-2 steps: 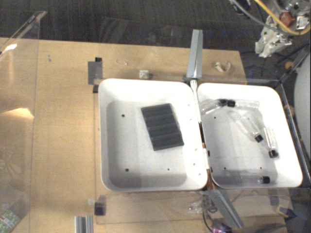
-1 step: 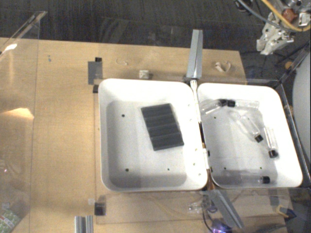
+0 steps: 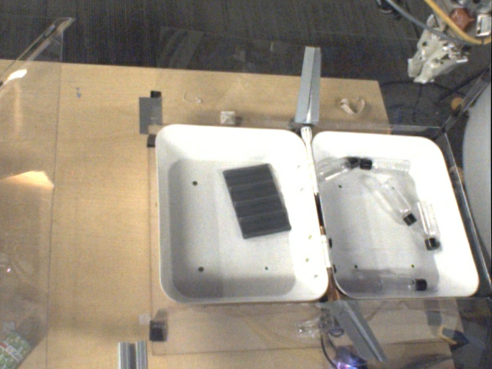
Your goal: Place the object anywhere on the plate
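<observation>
A dark grey ribbed rectangular plate (image 3: 257,201) lies flat in the middle of the left white bin (image 3: 173,229), turned slightly off square. Several clear plastic tubes with black caps lie in the right white bin (image 3: 453,275): one near the back left (image 3: 355,162), one in the middle (image 3: 396,201), one toward the right (image 3: 428,223). A lone black cap (image 3: 420,284) sits by the front wall. My gripper (image 3: 432,56) hangs high at the top right, outside and behind the right bin, far from the tubes and the plate. Nothing shows in it.
A grey upright post (image 3: 310,91) stands behind the seam between the bins. Small black brackets (image 3: 154,110) (image 3: 157,329) sit on the wooden bench left of the left bin. A clear panel (image 3: 31,129) covers the far left. Cables (image 3: 400,6) hang near the arm.
</observation>
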Controlling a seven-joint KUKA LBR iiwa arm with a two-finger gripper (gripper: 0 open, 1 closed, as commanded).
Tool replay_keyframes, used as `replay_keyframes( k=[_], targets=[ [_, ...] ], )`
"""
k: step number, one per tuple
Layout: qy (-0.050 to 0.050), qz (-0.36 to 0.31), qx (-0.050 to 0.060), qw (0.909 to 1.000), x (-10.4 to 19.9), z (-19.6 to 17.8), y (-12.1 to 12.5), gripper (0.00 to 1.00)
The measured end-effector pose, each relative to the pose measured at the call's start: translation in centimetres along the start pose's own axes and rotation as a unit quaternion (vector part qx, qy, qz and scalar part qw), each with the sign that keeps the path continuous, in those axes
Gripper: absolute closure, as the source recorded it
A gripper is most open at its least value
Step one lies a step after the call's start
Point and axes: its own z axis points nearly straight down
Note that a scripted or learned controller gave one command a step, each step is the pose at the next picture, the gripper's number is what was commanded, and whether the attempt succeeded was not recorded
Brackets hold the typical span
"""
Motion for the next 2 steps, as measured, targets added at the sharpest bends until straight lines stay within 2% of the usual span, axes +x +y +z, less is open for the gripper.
replay_keyframes(
  k=[1,2],
  targets=[
    [-0.001,0.005,-0.003,1.0,-0.3,3.1,-7.6,1.0],
    [-0.001,0.005,-0.002,1.0,-0.2,2.0,-7.6,1.0]
  ],
)
